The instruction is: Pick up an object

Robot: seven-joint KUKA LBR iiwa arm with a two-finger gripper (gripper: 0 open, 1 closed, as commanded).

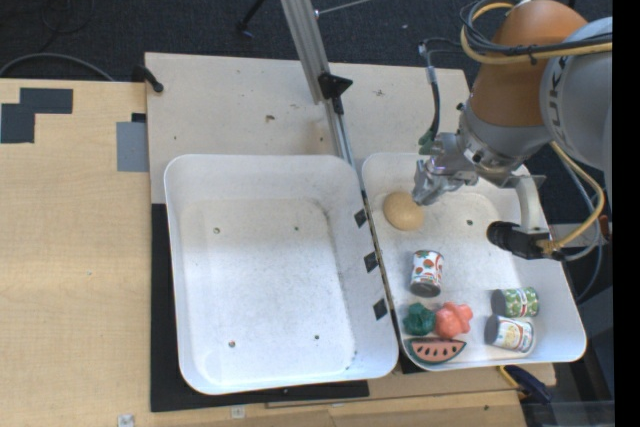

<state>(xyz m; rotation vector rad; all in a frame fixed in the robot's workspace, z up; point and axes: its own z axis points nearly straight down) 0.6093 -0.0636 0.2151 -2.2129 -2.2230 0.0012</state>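
Tan round ball [404, 211] lay at the far-left of the right bin [560, 340], just beside the tool [432, 187]; tool's state could not be told. Risk: off-centre contact rolls ball away.

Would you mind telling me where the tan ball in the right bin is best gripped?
Probably across its widest middle, from straight above. The tan ball is round, so lower or off-centre contact would likely slip. It sits apart from the cans, near the bin wall; close the fingers parallel to that wall.
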